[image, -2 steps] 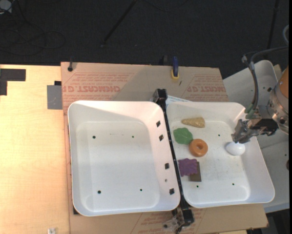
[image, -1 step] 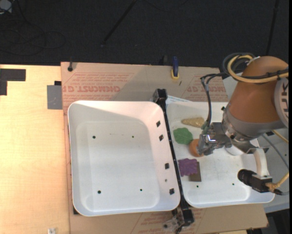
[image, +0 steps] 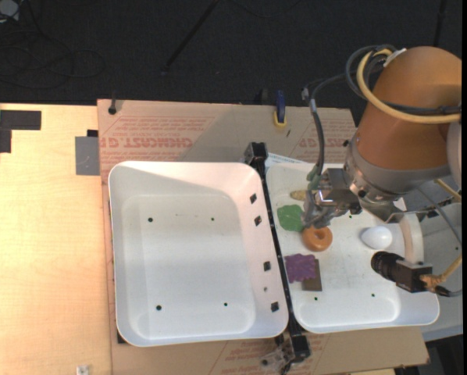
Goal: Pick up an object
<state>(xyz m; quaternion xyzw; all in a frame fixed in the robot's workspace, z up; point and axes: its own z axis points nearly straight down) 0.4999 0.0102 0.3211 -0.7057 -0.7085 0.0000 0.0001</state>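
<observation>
Orange ring (image: 318,238), round, under metal gripper (image: 321,212)

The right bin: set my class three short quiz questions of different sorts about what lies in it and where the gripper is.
1. True or false: the purple block lies in the left bin.
2. Which thing lies nearest the gripper? A. orange ring B. white egg C. purple block
3. Fill in: left of the orange ring lies a ____ object.

Key: 1 false, it lies in the right bin; 2 A; 3 green.
</observation>
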